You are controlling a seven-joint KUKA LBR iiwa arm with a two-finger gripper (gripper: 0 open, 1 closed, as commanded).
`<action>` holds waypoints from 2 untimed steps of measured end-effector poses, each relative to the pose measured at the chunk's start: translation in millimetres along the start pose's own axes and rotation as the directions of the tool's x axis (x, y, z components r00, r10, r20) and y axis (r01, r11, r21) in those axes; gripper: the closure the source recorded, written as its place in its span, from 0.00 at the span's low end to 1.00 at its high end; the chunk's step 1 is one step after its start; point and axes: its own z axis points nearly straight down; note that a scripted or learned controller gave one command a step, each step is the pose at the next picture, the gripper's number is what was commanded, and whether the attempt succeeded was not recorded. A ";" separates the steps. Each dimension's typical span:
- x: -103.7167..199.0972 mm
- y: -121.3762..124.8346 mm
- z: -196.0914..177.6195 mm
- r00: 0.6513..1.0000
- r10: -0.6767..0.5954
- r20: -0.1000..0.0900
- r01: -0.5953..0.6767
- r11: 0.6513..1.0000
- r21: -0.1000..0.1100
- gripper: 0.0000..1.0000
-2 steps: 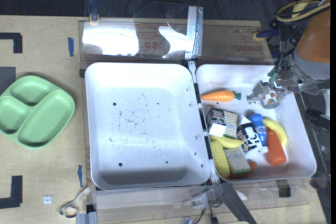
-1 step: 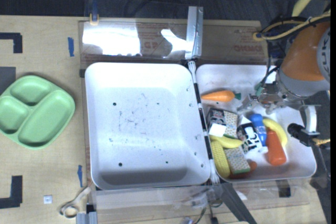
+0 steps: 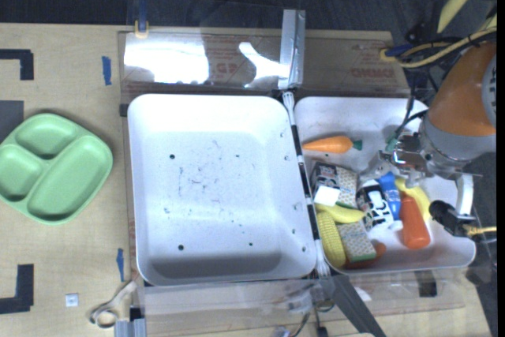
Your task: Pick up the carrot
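- You can't tell how the claw (image 3: pixel 404 158) is set; it hangs over the right bin (image 3: pixel 316 113), above the clutter.
- Your carrot (image 3: pixel 327 144) lies near the bin's far left, apart from the claw.

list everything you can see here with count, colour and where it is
bins: 2, white, side by side mid-bench
carrot: 1, orange, right bin, upper left
banana: 1, yellow, right bin, middle
corn: 1, yellow, right bin, lower left
orange bottle: 1, orange, right bin, lower right
plate: 1, green, divided, bench far left
arm: 1, grey with orange band, over right bin's right edge
gripper: 1, dark and metallic, right of the carrot
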 end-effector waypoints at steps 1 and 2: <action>0.1 0.0 0.1 1.000 0.000 0.000 0.000 1.000 0.000 0.00; 60.3 60.5 -42.1 0.990 -0.144 0.002 0.144 0.990 -0.004 0.00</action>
